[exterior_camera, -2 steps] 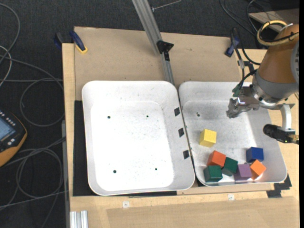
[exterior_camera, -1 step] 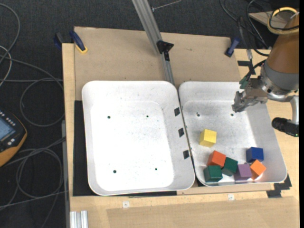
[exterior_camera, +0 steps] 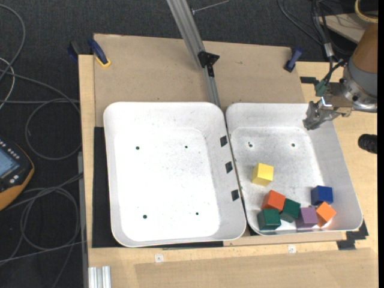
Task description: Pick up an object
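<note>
Camera view: yellow block (exterior_camera: 262,174) well below pincer (exterior_camera: 314,118)

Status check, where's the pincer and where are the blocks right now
Pincer over the right bin's far right corner, nothing seen between its fingers. Yellow block alone mid-bin. Other blocks clustered at the near edge. Nothing blocking the yellow one.

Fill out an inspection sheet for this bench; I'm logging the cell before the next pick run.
Surface: wooden bench bearing left bin and right bin, side by side.
Job's things: yellow cube apart; orange, two green, purple, orange and blue cubes clustered at the near edge, all in the right bin.
Clutter: blue clamps.
Grippers: gripper over the right bin's far corner, holding nothing.
Cables: black loops on the floor.
Surroundings: dark carpet, yellow device.
</note>
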You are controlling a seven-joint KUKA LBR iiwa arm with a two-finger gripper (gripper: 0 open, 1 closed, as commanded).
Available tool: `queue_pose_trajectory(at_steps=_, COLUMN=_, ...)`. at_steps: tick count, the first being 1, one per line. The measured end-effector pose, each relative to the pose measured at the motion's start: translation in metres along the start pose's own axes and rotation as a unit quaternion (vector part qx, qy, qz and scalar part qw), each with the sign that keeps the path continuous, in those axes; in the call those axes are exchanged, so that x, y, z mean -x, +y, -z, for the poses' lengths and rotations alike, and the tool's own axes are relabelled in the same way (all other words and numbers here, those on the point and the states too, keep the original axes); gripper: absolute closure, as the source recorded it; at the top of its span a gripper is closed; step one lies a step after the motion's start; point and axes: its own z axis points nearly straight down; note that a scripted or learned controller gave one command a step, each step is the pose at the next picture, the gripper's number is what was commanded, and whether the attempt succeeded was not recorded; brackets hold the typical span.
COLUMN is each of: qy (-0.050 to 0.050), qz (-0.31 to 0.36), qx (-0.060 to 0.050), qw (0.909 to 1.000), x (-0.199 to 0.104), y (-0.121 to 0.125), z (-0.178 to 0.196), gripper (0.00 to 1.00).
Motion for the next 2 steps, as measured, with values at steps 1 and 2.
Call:
queue_pose_trajectory(at_steps=1, qy=0.003, qz=0.002, qx=-0.005, qw=1.0, x=-0.061, y=-0.004, z=-0.012, gripper=1.0)
queue_pose_trajectory(at_steps=2, qy=0.003, qz=0.003, qx=-0.004, qw=1.0, x=-0.117, y=-0.01, z=-0.005, gripper=1.0)
